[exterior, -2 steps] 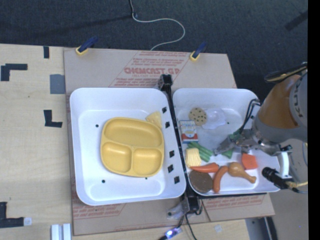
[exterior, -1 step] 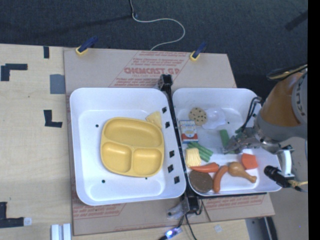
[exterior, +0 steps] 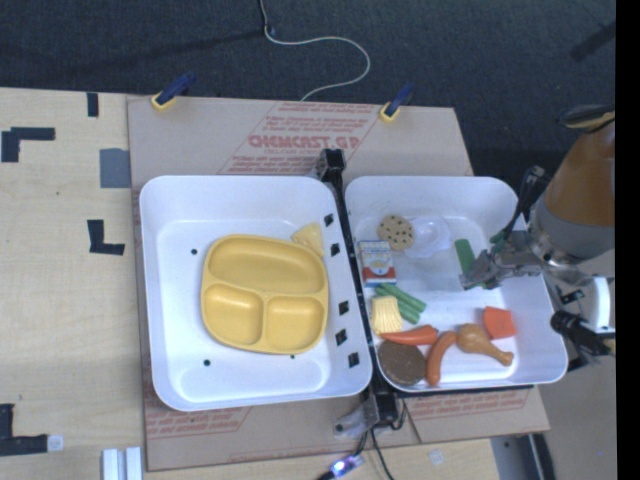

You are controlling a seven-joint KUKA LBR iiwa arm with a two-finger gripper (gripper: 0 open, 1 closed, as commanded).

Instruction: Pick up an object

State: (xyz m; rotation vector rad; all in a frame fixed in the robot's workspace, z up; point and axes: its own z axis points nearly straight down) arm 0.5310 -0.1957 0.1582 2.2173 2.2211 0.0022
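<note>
I have the claw point(exterior: 484, 271) over the right bin point(exterior: 530, 373); fingers unclear. Nearest is the green stick point(exterior: 465, 255), touching its left, long axis near-to-far; orange block point(exterior: 499, 321) just nearer.

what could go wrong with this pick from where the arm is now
1. The gripper sits low in the right bin beside the green block and above the orange block; it could knock either one instead of gripping it.
2. The drumstick, sausage and carrot lie crowded together, so a grab there may catch two or slip.
</note>
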